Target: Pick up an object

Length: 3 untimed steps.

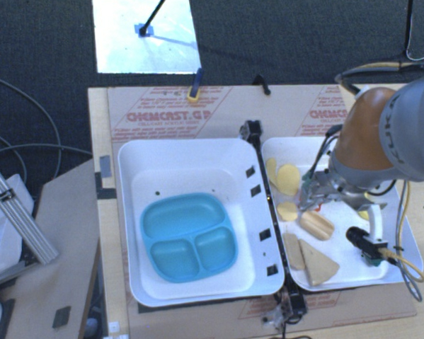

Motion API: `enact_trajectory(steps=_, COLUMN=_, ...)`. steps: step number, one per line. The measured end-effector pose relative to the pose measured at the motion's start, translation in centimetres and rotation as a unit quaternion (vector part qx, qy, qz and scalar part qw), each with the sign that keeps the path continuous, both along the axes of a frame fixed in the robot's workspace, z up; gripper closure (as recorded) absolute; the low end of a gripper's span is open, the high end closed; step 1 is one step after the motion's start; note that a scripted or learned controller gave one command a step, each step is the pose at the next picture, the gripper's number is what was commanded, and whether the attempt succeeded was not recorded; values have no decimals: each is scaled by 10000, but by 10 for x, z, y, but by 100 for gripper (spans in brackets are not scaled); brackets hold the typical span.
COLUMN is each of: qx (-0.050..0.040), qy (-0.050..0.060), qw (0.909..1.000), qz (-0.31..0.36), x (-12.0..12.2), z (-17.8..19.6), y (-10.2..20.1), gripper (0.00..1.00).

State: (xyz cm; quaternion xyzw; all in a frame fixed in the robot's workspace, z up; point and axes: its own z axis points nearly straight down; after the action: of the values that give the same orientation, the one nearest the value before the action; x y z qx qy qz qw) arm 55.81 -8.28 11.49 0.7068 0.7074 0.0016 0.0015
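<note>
Toy bread roll point(317, 225), a short tan cylinder that looks like play food, lies in the right bin point(408, 251) just below and to the right of the gripper point(311, 197), which hangs low over the bin's middle. I cannot tell whether the gripper is spread, closed or grasping anything, since the wrist and its cabling cover that part.

Around the roll sit other pretend foods: pale yellow slices point(286, 177) toward the bin's far left, another yellow round point(288, 211) close by the gripper, and two tan wedges point(312, 260) nearer the front edge. A black fitting point(363, 242) on the arm's cable hangs beside them.

By its look the roll is probably light, rigid plastic or wood (smooth, so likely to slip or roll away if pinched off-centre). My judgement is that the surest hold is across its short width at mid-length, with the pinch set square to its long axis.

The left bin point(134, 169) holds a blue divided plate point(189, 236).
</note>
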Motion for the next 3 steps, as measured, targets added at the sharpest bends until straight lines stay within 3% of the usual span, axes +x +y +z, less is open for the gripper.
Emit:
enact_trajectory(steps=1, qx=1, qy=0, qw=10000, qz=-2, x=0, z=0, y=0, gripper=0)
enact_trajectory(steps=2, qx=4, qy=30, qw=10000, qz=-3, x=-18, z=-32, y=-1, gripper=0)
enact_trajectory(steps=3, qx=1, qy=-1, qw=10000, qz=-3, x=-15, z=-19, y=-1, gripper=100)
